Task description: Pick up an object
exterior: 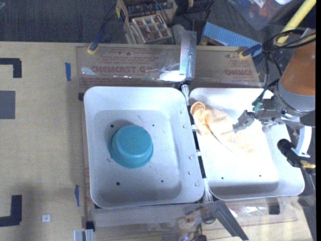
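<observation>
A robotics lab: two white bins (95, 104) sit on a taped wooden bench (40, 134), with cables (271, 59) and cluttered crates (148, 16) toward twelve o'clock.
</observation>
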Action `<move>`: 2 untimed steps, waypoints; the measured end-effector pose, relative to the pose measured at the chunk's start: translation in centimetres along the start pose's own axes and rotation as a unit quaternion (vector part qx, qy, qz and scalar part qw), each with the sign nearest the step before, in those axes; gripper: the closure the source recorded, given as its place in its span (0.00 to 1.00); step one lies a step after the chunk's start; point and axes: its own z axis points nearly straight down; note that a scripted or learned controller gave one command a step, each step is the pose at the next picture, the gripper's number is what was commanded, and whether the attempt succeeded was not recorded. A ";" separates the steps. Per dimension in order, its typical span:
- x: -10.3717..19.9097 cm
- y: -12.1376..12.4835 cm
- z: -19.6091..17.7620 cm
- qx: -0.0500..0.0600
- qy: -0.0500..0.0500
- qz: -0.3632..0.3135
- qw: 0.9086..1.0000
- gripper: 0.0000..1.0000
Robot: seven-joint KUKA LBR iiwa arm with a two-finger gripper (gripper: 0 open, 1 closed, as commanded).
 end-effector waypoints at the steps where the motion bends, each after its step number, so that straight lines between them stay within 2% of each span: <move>1: 0.7 6.8 6.3 -0.001 -0.001 -0.017 1.000 0.00; 2: -3.4 11.0 6.7 -0.003 -0.001 -0.013 1.000 0.00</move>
